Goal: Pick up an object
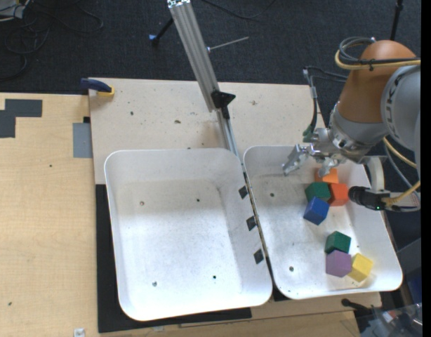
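While the grey arm's two-finger gripper (315, 159) hangs at the right white bin's (286, 272) twelve o'clock rim, whether it grips anything cannot be told. Below it sit orange (337, 190), dark green (318, 191) and blue (316, 210) cubes; at five o'clock, green (337, 242), purple (337, 263) and yellow (361, 266) cubes. No legible writing.

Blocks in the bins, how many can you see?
6, all in the right bin: an orange block, a dark green block and a blue block clustered under the arm, then a green block, a purple block and a yellow block nearer the front. The arm may hide more.
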Tool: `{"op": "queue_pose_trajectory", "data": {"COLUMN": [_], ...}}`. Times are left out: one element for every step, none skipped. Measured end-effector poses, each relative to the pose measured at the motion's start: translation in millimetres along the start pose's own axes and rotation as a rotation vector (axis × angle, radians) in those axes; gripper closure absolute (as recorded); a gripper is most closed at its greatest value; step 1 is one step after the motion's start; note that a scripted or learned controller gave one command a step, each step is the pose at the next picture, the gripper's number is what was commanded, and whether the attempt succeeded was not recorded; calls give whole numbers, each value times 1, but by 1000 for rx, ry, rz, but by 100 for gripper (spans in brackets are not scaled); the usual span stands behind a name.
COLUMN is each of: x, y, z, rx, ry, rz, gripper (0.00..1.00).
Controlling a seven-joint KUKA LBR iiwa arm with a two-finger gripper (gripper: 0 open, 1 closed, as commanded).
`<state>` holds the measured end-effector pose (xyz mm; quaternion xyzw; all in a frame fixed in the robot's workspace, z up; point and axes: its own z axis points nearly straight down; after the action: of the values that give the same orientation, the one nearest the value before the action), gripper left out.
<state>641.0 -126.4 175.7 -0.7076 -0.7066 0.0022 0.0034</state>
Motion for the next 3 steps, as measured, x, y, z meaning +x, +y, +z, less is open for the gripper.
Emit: {"op": "queue_pose_trajectory", "data": {"x": [3, 1, 0], "y": [2, 3, 0], "z": [45, 31, -32], "rx": [0, -5, -12], "ry": [-1, -1, -2], "rz": [-2, 3, 3], "gripper": [0, 100, 100]}}
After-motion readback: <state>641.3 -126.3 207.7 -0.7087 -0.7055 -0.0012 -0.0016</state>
